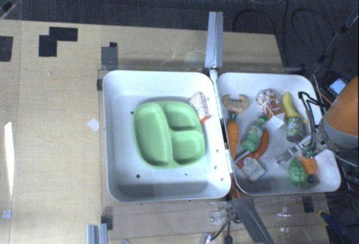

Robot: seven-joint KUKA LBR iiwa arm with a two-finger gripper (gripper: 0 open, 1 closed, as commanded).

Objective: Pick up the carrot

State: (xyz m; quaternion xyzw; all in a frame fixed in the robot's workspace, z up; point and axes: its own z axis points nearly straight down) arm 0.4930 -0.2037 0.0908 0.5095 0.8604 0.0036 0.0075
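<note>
On the wooden surface point(56, 125) sit 2 bins; the carrot point(231, 134) lies lengthwise, well left of the fingers point(305, 153), whose opening I cannot tell.

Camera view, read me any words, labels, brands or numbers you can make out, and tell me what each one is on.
None can be read.
Green bottle: label too small to read.
Packet at the green tray: red and white print, blurred.
Packet below the carrot: print blurred.
Packet beside the banana: print blurred.
Jar: label blurred.
</note>
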